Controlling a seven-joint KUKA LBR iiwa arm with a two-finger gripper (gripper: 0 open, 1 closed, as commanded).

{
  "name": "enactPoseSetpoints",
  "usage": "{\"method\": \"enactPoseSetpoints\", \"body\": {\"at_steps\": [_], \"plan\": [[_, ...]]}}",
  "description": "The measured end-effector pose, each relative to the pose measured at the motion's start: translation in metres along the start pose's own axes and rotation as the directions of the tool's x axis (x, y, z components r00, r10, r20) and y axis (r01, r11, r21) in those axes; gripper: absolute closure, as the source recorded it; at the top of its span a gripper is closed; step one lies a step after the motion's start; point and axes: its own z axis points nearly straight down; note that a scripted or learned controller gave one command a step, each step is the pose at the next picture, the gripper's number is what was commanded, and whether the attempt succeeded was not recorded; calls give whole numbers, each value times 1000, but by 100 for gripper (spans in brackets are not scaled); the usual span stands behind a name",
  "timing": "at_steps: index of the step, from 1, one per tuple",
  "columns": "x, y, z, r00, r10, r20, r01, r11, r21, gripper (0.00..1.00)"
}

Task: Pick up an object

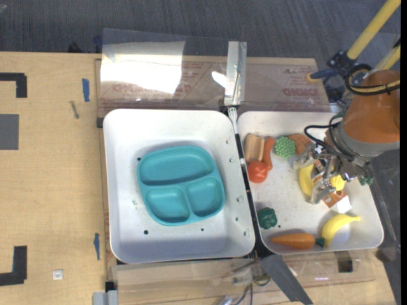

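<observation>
The two-finger gripper is lowered beside the yellow plastic banana near the right bin's right edge; its opening cannot be told. The banana should be centred before closing.

Red print runs across the cardboard sheet behind the two bins, under the clear plastic panel. You can see lettering at the left stretch and again at the right stretch, but glare and small size keep you from reading any word. White tag in the right bin: no marks you can make out. Small white square on the surface, lower left: too small to read. Nothing else lettered.
</observation>
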Motion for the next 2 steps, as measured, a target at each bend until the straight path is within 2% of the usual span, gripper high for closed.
{"method": "enactPoseSetpoints", "body": {"at_steps": [1,2], "plan": [[9,51,1,1000,16,-6,-16,1000,-4,0],[7,50,-11,1000,16,0,-16,1000,-2,100]]}}
